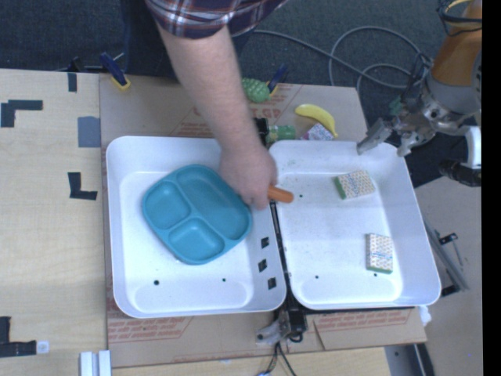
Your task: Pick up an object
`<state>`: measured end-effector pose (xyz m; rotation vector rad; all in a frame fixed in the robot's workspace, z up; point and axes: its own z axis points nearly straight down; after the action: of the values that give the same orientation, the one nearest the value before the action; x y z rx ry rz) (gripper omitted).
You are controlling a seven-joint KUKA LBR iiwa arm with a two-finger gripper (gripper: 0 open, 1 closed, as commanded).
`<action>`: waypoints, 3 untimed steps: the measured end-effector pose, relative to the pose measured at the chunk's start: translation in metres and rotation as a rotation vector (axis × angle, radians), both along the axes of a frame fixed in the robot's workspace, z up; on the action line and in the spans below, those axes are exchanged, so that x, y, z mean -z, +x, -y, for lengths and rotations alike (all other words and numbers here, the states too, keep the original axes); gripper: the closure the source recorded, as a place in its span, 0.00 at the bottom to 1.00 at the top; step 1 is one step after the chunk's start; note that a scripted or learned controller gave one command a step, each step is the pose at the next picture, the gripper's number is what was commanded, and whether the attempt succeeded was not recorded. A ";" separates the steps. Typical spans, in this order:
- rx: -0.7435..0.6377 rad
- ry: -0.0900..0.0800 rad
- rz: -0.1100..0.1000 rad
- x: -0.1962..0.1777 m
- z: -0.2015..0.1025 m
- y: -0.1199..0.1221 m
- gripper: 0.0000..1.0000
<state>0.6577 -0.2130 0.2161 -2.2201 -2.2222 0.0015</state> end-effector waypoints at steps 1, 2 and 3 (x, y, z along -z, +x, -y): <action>-0.001 0.000 0.002 0.121 0.010 -0.027 0.00; -0.001 0.003 0.002 0.130 -0.099 -0.111 0.00; 0.000 -0.002 0.008 0.129 -0.076 -0.147 0.00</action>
<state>0.5106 -0.1369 0.0868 -2.2251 -2.2267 -0.0052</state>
